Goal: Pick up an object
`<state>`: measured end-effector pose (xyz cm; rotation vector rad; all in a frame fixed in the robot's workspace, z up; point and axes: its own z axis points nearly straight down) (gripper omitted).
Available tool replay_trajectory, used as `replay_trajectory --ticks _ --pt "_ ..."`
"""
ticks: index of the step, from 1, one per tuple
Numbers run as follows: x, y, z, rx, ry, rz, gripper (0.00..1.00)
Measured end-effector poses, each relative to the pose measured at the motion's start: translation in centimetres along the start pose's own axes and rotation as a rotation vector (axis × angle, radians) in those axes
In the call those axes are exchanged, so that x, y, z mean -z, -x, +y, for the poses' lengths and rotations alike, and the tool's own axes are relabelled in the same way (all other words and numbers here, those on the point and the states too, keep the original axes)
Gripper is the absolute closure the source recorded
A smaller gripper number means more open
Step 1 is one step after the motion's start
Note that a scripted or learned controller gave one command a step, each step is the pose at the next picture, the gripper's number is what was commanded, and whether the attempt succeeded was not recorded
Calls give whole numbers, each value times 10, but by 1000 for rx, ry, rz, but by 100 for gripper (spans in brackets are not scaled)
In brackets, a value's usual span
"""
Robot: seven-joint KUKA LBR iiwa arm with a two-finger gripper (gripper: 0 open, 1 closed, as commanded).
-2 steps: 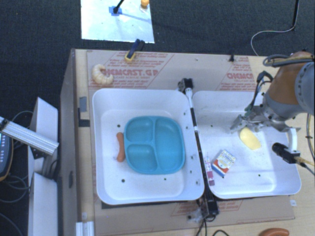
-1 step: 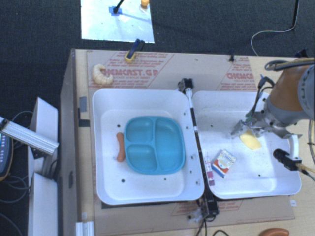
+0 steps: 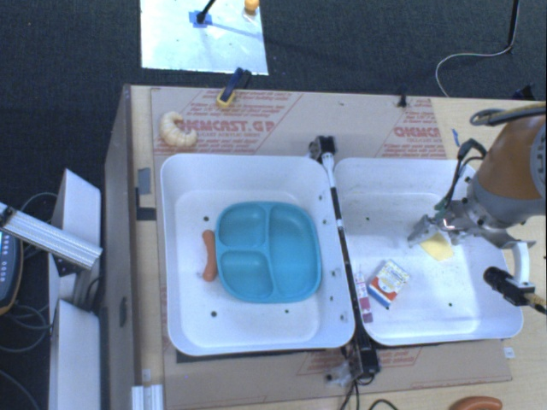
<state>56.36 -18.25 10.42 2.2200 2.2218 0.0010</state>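
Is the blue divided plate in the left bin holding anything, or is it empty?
Empty. All the compartments of the blue divided plate show bare blue surface. The orange sausage-shaped piece lies beside its left rim on the left bin floor.

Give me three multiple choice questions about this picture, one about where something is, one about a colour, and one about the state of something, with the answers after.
1. Where does the sausage lie?
A. In the left bin, beside the plate
B. In the right bin
C. On the floor

2. What colour is the plate?
A. Red
B. Blue
C. Black

3. How does the yellow block stand to the pincer?
A. It is lifted high above the bench
B. It lies on the right bin's floor, just under the pincer
C. It sits on the plate

Answers:
1. A, as the sausage lies on the white floor just left of the plate's rim.
2. B, as the divided plate is light blue all over.
3. B, as the block lies on the bin floor with the pincer right above it; whether it is gripped cannot be told.
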Motion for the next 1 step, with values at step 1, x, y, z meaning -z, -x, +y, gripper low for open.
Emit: replay_trajectory --ticks 1 --pt "-11 -79 20 3 0 1 0"
